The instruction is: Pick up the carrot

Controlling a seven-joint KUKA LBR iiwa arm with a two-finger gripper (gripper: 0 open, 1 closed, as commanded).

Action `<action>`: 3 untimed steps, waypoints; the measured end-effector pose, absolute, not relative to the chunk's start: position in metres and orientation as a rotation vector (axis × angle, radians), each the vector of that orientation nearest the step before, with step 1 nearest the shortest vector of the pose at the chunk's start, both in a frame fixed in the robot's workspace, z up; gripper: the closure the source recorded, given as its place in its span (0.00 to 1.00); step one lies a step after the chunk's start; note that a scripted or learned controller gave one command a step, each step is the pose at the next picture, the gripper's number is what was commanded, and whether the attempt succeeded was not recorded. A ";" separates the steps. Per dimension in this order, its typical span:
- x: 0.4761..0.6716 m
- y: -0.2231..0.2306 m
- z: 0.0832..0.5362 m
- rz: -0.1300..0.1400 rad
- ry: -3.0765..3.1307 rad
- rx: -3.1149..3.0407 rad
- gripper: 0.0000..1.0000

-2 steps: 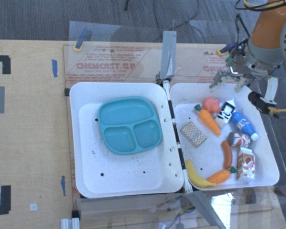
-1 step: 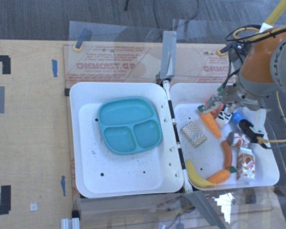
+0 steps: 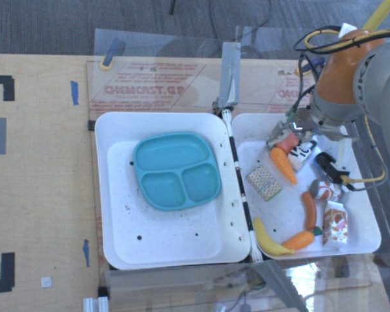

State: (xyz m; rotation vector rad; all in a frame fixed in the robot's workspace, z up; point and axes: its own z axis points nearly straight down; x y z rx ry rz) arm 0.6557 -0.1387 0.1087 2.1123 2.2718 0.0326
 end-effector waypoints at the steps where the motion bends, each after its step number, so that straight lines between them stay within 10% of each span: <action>1: 0.655 -0.137 0.109 0.037 2.293 2.087 0.00; 2: 0.640 -0.148 0.109 0.041 2.327 2.043 0.00; 3: 0.668 -0.070 0.186 0.002 2.515 1.879 0.00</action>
